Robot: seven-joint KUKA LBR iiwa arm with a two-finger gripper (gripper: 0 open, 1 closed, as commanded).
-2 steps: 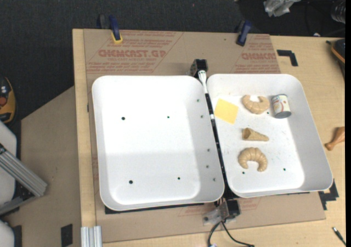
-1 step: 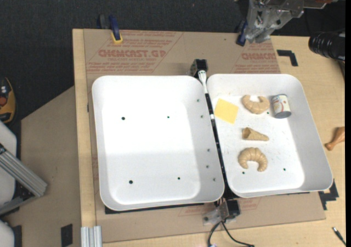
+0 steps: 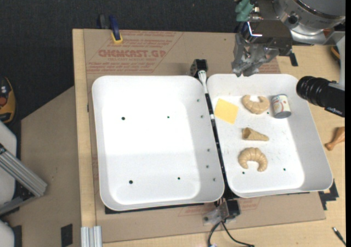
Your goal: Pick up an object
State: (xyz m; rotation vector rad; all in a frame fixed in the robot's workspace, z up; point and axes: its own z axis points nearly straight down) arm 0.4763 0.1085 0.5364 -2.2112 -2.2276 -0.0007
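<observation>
Gripper (image 3: 245, 67) hovers over the right bin's (image 3: 312, 147) far-left rim; can't tell its state from here, nothing visibly held. Closest target: yellow cheese slice (image 3: 226, 111), lying flat just below. Better bet: bread roll (image 3: 255, 104) beside the small can (image 3: 281, 105); centre over it, descend straight, avoid the can.

Two shallow white plastic bins sit side by side on a brown cardboard sheet (image 3: 137, 48) that covers the worktop. The left bin (image 3: 109, 185) lies beside the right bin (image 3: 312, 169), their inner rims touching. In the right bin, a flat yellow square block (image 3: 226, 111) lies near the inner rim; to its right sits a pale rounded pastry (image 3: 255, 104), with a small white can (image 3: 281, 106) just beside that. Nearer the front lie a tan wedge (image 3: 255, 135) and, before it, a curved tan croissant (image 3: 253, 158)
</observation>
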